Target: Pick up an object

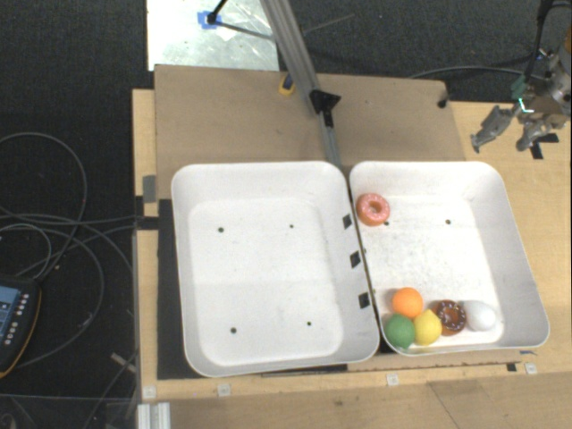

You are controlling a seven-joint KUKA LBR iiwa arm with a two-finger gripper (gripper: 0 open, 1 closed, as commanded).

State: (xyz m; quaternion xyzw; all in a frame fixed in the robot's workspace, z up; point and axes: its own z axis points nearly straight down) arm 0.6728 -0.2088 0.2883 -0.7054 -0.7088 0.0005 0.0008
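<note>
Camera view: approach step, by the look of it. Pincer (509, 129) at upper right of frame, well off the right bin (523, 266); open or shut, cannot tell. Next: swing over and descend. Glazed pink donut (373, 208) alone at upper left of that bin; smooth round orange (407, 301) crowded at bottom.

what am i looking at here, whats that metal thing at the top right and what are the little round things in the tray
One camera looks down at a slant on a workbench. The metal thing is the gripper of a robot arm reaching in from the right; it hangs above the bench beyond the trays and holds nothing. Two shallow white bins sit side by side. The right bin holds toy food: a pink donut alone near its top left corner, and in the bottom corner a cluster of an orange ball, a green ball, a yellow lemon, a chocolate donut and a white egg.
</note>
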